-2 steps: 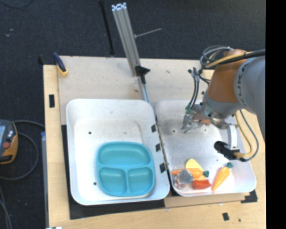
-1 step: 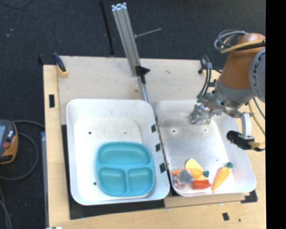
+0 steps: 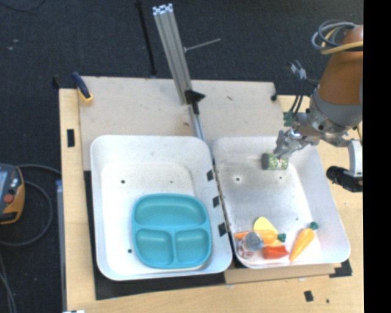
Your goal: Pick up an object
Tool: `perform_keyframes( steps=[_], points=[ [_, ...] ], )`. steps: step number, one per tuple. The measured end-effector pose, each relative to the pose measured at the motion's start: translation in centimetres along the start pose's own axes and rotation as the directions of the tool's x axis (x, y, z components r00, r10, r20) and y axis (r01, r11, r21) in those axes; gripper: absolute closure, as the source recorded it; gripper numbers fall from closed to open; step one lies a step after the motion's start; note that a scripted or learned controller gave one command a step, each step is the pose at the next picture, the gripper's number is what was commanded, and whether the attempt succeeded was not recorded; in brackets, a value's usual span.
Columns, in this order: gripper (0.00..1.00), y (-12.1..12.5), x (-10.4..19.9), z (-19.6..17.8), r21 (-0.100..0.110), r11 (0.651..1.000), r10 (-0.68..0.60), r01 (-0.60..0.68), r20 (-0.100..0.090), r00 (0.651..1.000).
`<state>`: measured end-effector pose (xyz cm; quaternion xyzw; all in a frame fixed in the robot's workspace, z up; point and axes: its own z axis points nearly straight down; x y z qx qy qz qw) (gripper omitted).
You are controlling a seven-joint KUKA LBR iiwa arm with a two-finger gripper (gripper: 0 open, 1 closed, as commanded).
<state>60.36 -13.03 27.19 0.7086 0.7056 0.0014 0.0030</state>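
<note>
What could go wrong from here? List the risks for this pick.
1. The gripper sits over a small green block close to the far wall of the right bin; the fingers could hit the wall or nudge the block away.
2. The block is small, so a slight offset could mean a shut on nothing.
3. The carrot and other toys crowd the near corner, leaving tight room for a later try there.

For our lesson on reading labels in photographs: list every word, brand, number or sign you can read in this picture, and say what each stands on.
No text is readable.
Small block at the gripper: green-and-white markings, too blurred to read.
Orange device at the left edge: buttons visible, any lettering too small.
Checkered tag topping the metal post: a pattern, no words.
</note>
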Motion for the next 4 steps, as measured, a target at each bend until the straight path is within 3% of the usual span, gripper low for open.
perform_keyframes(
  steps=[4],
  points=[
    [1.00,-6.1,20.6,2.2,0.006,1.000,-0.012,0.012,-0.003,1.000]
  ],
)
